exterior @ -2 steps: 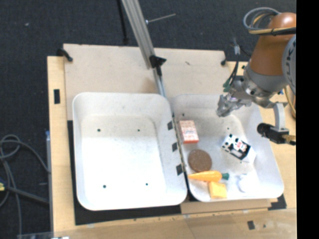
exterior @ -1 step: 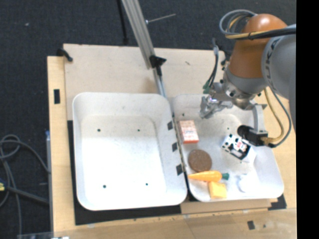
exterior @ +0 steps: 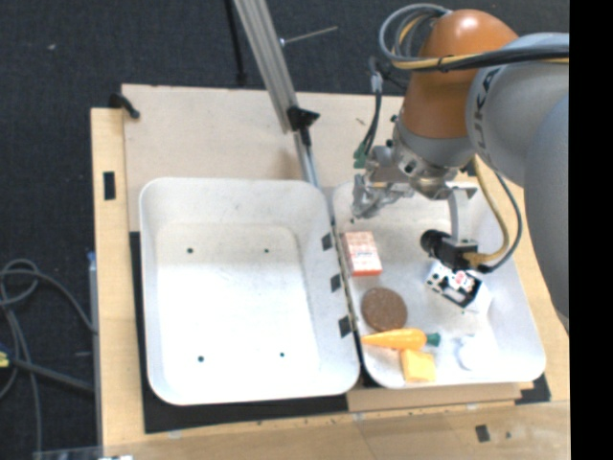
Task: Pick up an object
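Just below the hand (exterior: 367,199), seemingly empty with fingers narrow, lies the small orange box (exterior: 361,253).

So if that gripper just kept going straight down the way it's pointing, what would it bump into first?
Probably the bare floor of the right bin near its upper left corner. The gripper points down just above the small red-and-white box, so it might graze the box's top edge; depth is hard to judge from this slant.

The grey arm (exterior: 508,94) reaches in, gripper (exterior: 367,202) pointing down.
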You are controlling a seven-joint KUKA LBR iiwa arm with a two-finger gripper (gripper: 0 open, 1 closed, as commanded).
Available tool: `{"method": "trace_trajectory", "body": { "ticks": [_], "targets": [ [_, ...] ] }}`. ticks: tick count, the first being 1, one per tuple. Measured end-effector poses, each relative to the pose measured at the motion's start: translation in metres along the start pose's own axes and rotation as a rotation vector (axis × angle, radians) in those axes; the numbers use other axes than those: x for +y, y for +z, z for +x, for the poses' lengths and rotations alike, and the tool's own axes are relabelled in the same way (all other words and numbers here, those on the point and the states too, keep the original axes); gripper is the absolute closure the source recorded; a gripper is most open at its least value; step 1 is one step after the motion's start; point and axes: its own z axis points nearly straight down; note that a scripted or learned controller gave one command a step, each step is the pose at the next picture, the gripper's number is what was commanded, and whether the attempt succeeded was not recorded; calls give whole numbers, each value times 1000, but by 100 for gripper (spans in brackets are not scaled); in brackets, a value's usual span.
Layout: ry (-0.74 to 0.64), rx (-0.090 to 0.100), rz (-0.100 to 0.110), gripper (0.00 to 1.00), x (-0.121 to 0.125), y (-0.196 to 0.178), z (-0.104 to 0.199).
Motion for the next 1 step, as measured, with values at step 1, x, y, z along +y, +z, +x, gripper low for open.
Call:
{"method": "trace_trajectory", "body": {
  "ticks": [1],
  "targets": [
    [0,-1,1,100,3,5,62]
  ]
}}
